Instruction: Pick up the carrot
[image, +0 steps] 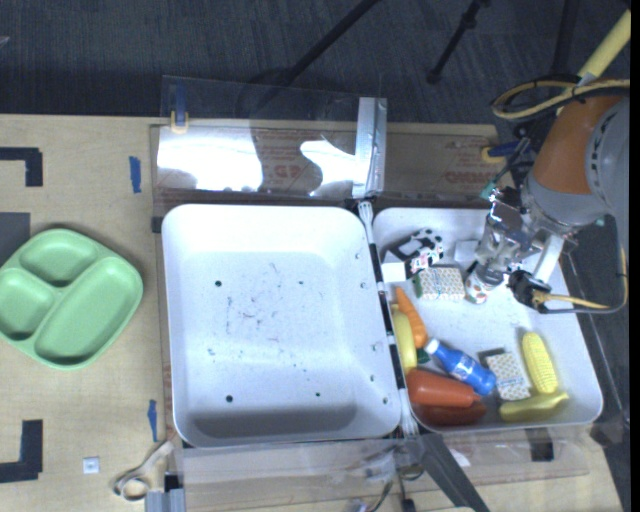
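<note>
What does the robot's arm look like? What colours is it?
The arm is fat, round and grey, with a bright orange band above the wrist. Yellow and black cables loop over it. At the end sits a small silvery metal gripper, hanging over the right white bin.

carrot in right bin, left edge
</note>
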